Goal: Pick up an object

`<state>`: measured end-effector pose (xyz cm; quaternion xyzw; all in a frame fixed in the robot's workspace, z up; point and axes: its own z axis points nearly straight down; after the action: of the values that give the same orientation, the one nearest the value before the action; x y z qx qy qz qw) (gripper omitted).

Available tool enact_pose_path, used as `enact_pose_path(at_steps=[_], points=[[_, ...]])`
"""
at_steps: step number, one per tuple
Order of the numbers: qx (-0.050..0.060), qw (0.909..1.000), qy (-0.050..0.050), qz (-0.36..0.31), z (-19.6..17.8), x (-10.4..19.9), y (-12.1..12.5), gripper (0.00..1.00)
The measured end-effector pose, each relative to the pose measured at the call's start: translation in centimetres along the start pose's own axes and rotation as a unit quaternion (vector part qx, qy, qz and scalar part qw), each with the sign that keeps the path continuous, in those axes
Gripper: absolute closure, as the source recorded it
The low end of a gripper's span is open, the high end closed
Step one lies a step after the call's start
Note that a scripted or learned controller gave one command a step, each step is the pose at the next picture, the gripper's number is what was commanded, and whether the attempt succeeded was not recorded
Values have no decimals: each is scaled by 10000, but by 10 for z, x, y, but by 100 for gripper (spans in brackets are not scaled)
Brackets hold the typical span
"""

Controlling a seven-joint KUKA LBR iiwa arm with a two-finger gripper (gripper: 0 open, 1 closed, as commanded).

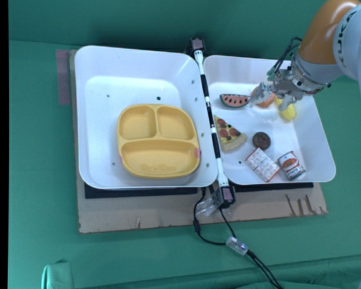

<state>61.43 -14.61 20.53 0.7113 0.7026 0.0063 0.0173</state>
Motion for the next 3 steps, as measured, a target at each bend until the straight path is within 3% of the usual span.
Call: enact_pose_path(at_steps=[1, 2, 3], points=[[-69, 10000, -24, 28, -16, -3, 3, 100], [96, 9999, 62, -38, -161, 71, 12, 100], [100, 9999, 58, -35, -161, 71, 12, 0]])
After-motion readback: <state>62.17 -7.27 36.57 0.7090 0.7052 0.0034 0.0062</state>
